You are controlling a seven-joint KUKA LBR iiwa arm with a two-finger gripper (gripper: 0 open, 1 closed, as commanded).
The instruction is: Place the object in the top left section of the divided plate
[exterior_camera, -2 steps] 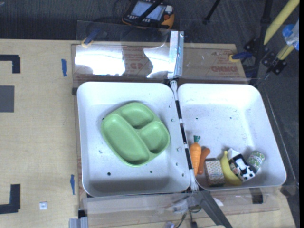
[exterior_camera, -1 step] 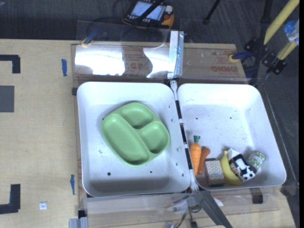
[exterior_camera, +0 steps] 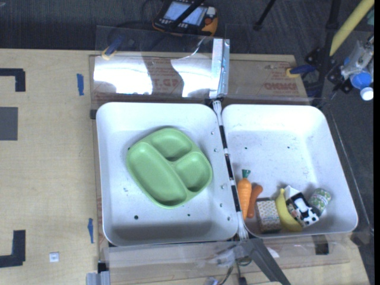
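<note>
I see the green divided plate [exterior_camera: 169, 166] lying flat in the middle of the left bin [exterior_camera: 119, 117], turned at a slant, with one large section and two smaller ones, all three bare. The candidates for placing are all in the right bin [exterior_camera: 285, 129], bunched in its near corner: a toy carrot [exterior_camera: 244, 193] against the wall shared with the left bin, a second orange piece [exterior_camera: 255, 198] touching it, a brownish block [exterior_camera: 268, 214], a yellow banana [exterior_camera: 285, 214], a black-and-white toy [exterior_camera: 303, 210] resting on the banana, and a small greenish can [exterior_camera: 321, 199]. I cannot tell how the gripper's jaws stand or whether they have hold of anything.
</note>
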